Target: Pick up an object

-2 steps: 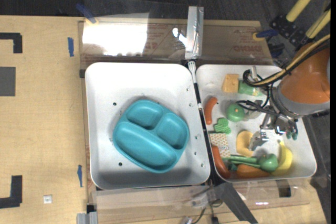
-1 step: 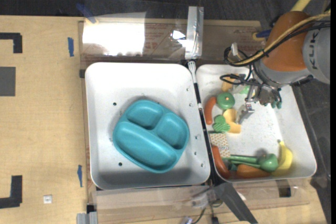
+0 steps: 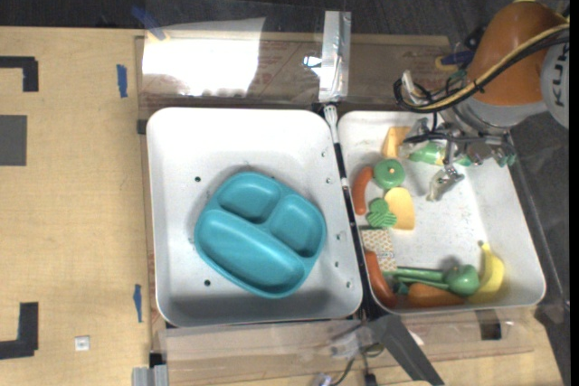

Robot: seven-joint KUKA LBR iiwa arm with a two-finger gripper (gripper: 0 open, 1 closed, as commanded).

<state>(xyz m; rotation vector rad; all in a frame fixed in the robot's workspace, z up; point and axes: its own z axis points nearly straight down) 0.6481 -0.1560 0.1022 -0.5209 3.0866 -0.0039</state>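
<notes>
The grey arm with its orange band [image 3: 511, 50] reaches over the right-hand shallow white bin [image 3: 525, 235], and its hand [image 3: 445, 165] hangs low above that bin's far half. Whether the hand is open, closed or gripping cannot be told: its metal parts merge with cables and a pale green item right under it.

Taking the right bin as the landmark, the toys lie along its left wall and near edge. A small green round toy [image 3: 390, 173] sits by the left wall, with a yellow wedge-shaped piece [image 3: 401, 211] just on its near side and an orange-red elongated toy [image 3: 361, 191] touching the wall itself. A green long-stemmed toy [image 3: 436, 277] lies along the near edge, a yellow banana-like toy [image 3: 490, 272] at the near right corner.

The step in hand looks like the approach, or the descent onto a target; nothing is visibly lifted. The next move probably calls for lowering squarely over one item and closing on it.

The teal sectioned plastic plate [image 3: 261, 232] lies in the left-hand white bin [image 3: 172, 149], just left of the landmark. The toys at the landmark's near edge overlap, so their outlines are hard to separate.
</notes>
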